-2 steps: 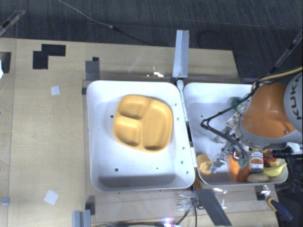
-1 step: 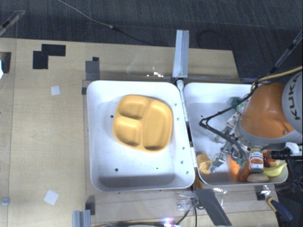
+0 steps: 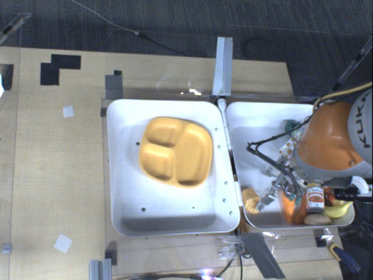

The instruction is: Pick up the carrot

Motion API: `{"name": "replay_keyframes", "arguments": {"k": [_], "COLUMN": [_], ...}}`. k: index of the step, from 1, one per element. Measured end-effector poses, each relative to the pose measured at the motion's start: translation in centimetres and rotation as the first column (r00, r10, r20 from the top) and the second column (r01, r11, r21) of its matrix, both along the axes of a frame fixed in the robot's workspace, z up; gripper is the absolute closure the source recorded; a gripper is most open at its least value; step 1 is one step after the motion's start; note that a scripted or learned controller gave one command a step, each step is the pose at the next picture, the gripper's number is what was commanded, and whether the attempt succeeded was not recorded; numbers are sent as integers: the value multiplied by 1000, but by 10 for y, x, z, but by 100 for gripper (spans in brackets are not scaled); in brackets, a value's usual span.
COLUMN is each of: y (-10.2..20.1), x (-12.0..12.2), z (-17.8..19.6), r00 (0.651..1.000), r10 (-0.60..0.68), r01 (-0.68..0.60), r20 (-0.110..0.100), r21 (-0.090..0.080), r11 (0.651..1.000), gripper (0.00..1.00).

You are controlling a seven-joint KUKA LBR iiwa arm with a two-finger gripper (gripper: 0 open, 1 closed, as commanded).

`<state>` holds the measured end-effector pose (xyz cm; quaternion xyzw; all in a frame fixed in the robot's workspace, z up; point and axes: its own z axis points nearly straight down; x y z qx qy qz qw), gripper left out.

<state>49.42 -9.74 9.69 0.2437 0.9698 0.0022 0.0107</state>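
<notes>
A: Biggest first. Wooden bench [image 3: 52, 174] fills most of the frame, dark floor along the top.

B: Bins?

A: Left white bin [image 3: 125, 214] centre frame, holds a yellow three-compartment plate [image 3: 175, 151], upright, sitting toward the bin's upper middle. Right white bin [image 3: 256, 127] touching it at the right, grey metal bar [image 3: 222, 66] standing above the seam between them.

B: Arm?

A: KUKA arm comes in from the right edge, its orange band [image 3: 329, 139] over the right bin's right half. Gripper [image 3: 274, 192] hangs low in the right bin's lower middle, tips just right of a tan round cookie-like item [image 3: 251, 199].

B: Claw state?

A: Can't tell, too small and cluttered.

B: Carrot?

A: Carrot [image 3: 290, 207] lies at the lower edge of the right bin, just right of the gripper, beside a small bottle with a red label [image 3: 315, 198]. Contact with the gripper not clear.

B: Others?

A: Banana [image 3: 338, 210] at the bin's lower right corner, brownish potato-like lump [image 3: 317, 219] below the bottle, green item [image 3: 289, 125] upper part of the bin, partly behind the arm.
</notes>
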Motion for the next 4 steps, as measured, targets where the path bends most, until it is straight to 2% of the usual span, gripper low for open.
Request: {"name": "replay_keyframes", "arguments": {"k": [1,2,3,4], "y": [2,2,5,8], "x": [5,5,2,6], "z": [14,14,1,14], "r00": [1000,1000,1000,1000], "r10": [8,8,-11,-2], "r01": [-8,-8,11,2], "r20": [14,14,9,18], "r21": [0,0,-4,-2], "r11": [1000,1000,1000,1000], "gripper": [100,0,0,100]}}
